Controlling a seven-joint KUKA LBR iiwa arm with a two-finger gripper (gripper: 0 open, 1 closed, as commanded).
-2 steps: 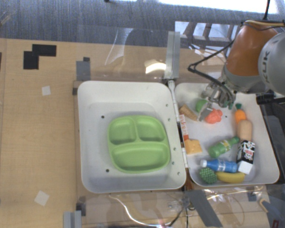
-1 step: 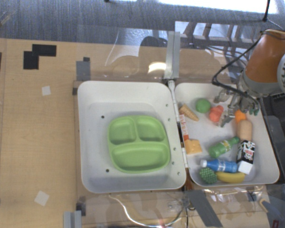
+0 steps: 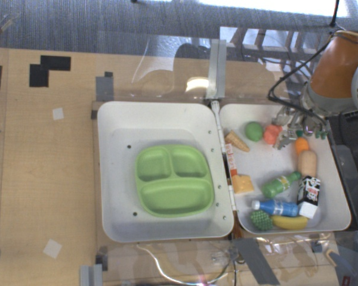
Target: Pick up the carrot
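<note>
A small orange piece that I take for the carrot [image 3: 302, 145] lies in the right bin [image 3: 340, 219] near its far right side, touching a pale beige oblong [image 3: 308, 163] just in front of it. My gripper [image 3: 293, 130] hangs low over the far part of this bin, just above and left of the carrot. A salmon-red toy [image 3: 271, 134] sits right against the gripper's left side. Nothing is visibly lifted.
The right bin also holds a green ball [image 3: 253, 130], a tan cone [image 3: 235, 140], a cheese wedge [image 3: 243, 184], a green bottle [image 3: 280, 185], a milk carton [image 3: 309, 190], a blue bottle [image 3: 276, 207] and a banana [image 3: 289, 222]. A green divided plate [image 3: 174, 179] lies in the left bin [image 3: 116, 159].
</note>
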